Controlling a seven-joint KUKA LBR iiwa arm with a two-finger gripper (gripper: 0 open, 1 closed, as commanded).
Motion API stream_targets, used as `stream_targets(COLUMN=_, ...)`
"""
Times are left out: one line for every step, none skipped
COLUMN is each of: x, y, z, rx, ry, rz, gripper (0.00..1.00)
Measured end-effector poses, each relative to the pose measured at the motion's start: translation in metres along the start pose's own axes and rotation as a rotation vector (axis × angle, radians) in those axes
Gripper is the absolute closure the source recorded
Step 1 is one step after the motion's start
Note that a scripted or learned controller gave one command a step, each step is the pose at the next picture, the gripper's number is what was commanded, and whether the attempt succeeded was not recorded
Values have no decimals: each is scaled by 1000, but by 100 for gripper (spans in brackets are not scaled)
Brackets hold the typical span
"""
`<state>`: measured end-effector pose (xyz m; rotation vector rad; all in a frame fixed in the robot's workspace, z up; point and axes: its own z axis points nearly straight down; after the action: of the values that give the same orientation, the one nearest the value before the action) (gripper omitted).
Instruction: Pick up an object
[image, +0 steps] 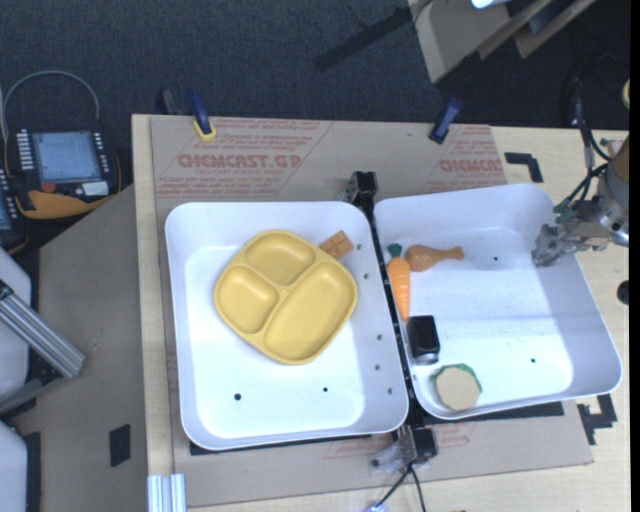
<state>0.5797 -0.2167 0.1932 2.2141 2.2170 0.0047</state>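
My gripper (553, 243) hangs over the right rim of the right bin (520, 300), far from the objects, with nothing seen between its fingers. Along that bin's left side lie an orange carrot (400, 285), a tan drumstick-shaped piece (432, 257), a black block (423, 337) and a round tan cookie with a green rim (458, 387). The left bin (200, 380) holds a yellow divided plate (287, 296) with a small brown piece (337, 243) at its upper right edge.
The two bins sit side by side on a cardboard-covered bench (300, 150), joined by a black clamp (363, 185) at the back. Blue clips (203, 117) hold the cardboard at the far edge. A pendant with a screen (62, 160) lies at the far left.
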Motion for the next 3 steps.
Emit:
stream_targets(x=2, y=-1, z=-44, rx=1, ry=0, rz=0, gripper=100)
stream_targets(x=1, y=0, z=-63, rx=3, ry=1, rz=0, gripper=100)
stream_targets(x=54, y=-2, z=-60, rx=9, ry=6, rz=-4, gripper=100)
